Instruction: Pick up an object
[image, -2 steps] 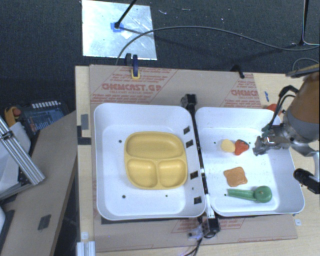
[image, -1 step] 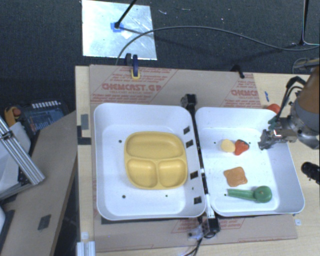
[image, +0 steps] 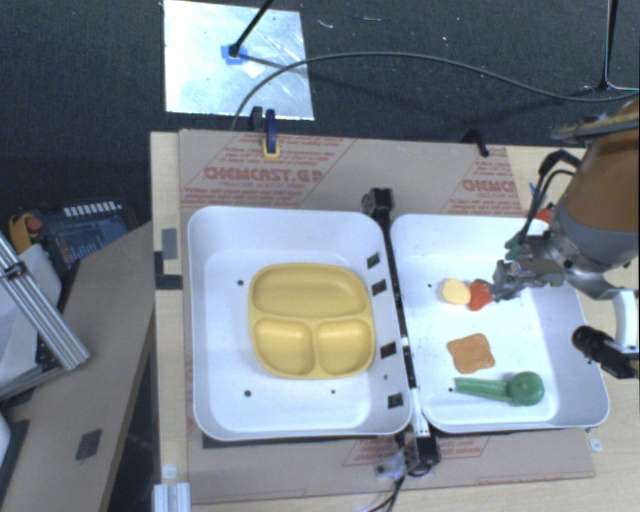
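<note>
- My gripper (image: 503, 283) sits low over the right-hand shallow white bin (image: 560, 400), in its upper half, and its dark fingertips reach toward the bin's left side.
- I cannot tell from this angle whether my jaws are spread or pressed together; the tips merge into one dark mass.
- A small red rounded object (image: 481, 295) lies at my fingertips, touching or nearly touching them. I cannot confirm it is between them.
- A small pale-yellow rounded object (image: 456, 291) lies on the right bin's floor, just left of the red one and touching it.
- A flat orange-brown piece with wavy edges (image: 470, 352) lies nearer the right bin's front edge, below the red object and apart from it.
- A green plastic utensil with a round head and a straight handle (image: 503, 388) lies closest to the right bin's front edge, with its head to the right and its handle pointing left.
- My grey arm with its orange band (image: 605, 185) enters above the right bin's far right corner.
- The left-hand shallow white bin (image: 225, 250) adjoins the right bin along their shared edge. It holds a yellow plastic tray with three compartments (image: 311, 319), set near its centre.
</note>
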